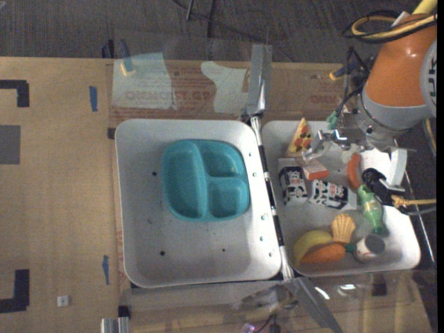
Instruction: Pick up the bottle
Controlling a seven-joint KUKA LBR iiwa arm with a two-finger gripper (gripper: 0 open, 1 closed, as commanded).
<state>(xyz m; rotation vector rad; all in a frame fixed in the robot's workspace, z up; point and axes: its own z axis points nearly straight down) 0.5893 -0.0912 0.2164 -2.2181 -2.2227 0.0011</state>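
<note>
The bottle [372,211] is small and green with a pale cap, and it lies tilted near the right wall of the right bin [409,255]. The gripper [327,141] hangs over the upper middle of that bin, below the arm's orange band. It is up and to the left of the bottle, well apart from it, just above a small red-and-white box [316,171]. I see nothing held in the gripper.
Around the bottle lie a pizza slice [300,136], two black-and-white cartons [327,194], a red-orange sausage shape [354,170], a yellow fruit [311,241], a carrot [323,254], a shell-shaped pastry [343,227] and a small can [370,247]. The left bin [139,255] holds a teal divided plate [205,179].
</note>
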